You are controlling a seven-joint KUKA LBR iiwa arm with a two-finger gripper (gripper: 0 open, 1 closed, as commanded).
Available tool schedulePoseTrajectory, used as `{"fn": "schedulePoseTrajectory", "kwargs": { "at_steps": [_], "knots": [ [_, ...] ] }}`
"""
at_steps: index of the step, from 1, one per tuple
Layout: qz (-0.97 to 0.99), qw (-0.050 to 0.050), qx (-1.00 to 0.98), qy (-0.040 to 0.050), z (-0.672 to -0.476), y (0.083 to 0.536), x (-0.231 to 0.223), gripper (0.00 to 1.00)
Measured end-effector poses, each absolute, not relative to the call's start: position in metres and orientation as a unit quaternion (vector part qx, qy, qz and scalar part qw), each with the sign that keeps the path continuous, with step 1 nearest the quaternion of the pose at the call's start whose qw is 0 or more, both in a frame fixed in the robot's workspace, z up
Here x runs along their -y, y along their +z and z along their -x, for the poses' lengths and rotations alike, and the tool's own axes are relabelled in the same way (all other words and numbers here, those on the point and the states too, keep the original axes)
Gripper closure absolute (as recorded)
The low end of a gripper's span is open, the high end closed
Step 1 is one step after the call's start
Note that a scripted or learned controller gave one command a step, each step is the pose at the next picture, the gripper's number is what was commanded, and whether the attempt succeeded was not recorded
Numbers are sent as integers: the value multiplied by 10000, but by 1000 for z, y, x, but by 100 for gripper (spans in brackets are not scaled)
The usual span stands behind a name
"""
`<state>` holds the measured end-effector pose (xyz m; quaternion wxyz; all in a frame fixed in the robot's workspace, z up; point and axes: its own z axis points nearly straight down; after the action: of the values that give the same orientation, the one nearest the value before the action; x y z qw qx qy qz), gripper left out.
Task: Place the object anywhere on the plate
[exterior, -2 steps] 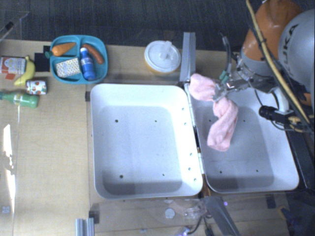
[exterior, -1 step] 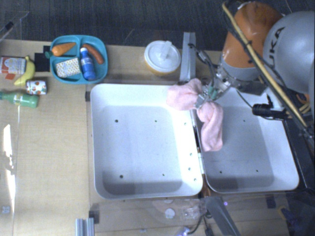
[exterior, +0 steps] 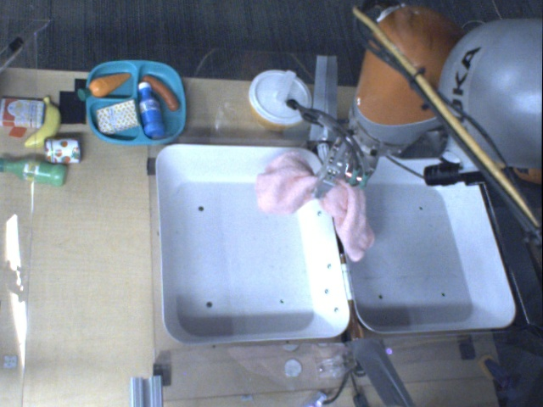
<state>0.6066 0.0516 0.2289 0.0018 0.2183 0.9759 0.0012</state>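
Observation:
A pink cloth [exterior: 293,189] hangs bunched from my gripper [exterior: 333,175], over the wall between the two white bins. One fold spreads left above the left bin [exterior: 229,261], and a longer tail [exterior: 355,223] droops over the right bin [exterior: 433,253]. My gripper is shut on the cloth near its middle, the fabric pinched between the fingers. The blue divided plate [exterior: 174,83] sits on the bench at the far left, beyond the left bin's back corner. It holds a toy carrot, a hot dog, a blue bottle and a patterned piece.
A white lidded cup [exterior: 276,98] stands just behind the left bin, near the arm's wrist. A banana [exterior: 47,124], a small can [exterior: 62,150], a green bottle [exterior: 34,171] and a carton [exterior: 19,113] lie on the bench left of the plate.

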Motion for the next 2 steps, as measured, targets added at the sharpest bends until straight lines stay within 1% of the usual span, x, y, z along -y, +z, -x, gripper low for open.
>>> {"fn": "schedulePoseTrajectory", "kwargs": {
  "at_steps": [1, 2],
  "knots": [
    [-192, 20, -9998, 13, -589, 235, -108, 100],
    [14, 13, -10000, 11, -571, 236, -148, 100]
  ]
}}
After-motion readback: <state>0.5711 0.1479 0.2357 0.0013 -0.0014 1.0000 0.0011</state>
